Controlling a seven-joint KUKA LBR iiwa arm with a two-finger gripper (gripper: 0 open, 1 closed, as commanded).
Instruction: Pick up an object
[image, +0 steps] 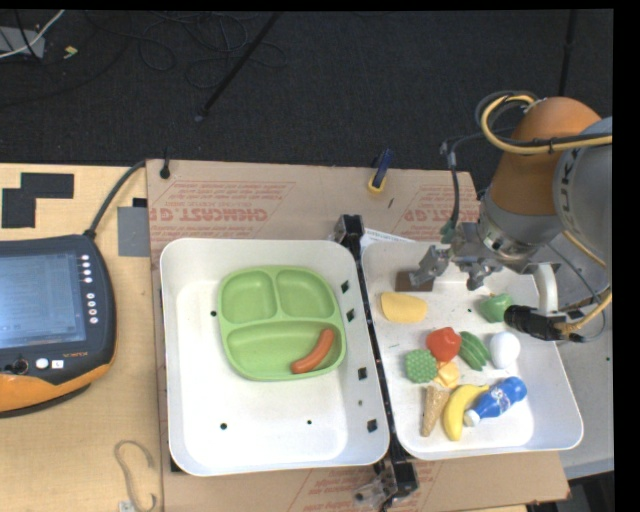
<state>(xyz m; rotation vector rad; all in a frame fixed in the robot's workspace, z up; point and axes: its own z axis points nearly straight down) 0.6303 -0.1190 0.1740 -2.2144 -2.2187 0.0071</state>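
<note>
Reaching in from the right edge, grey arm (560, 190) bending down over the right bin (560, 425). Gripper (458, 262) hanging over that bin's upper part, fingers spread apart, gripping nothing. Sitting in the left bin (190, 400): green divided tray (280, 322), sausage (313, 351) lying diagonal in its lower compartment, pointing upper right. Lying below the gripper: yellow block (403, 307), long axis running left-right. Clustering at lower right: banana (457, 410) curving upward, blue bottle (495, 400) tilting upper right, red pepper (444, 344), green vegetable (474, 350), white egg (505, 349).
</note>
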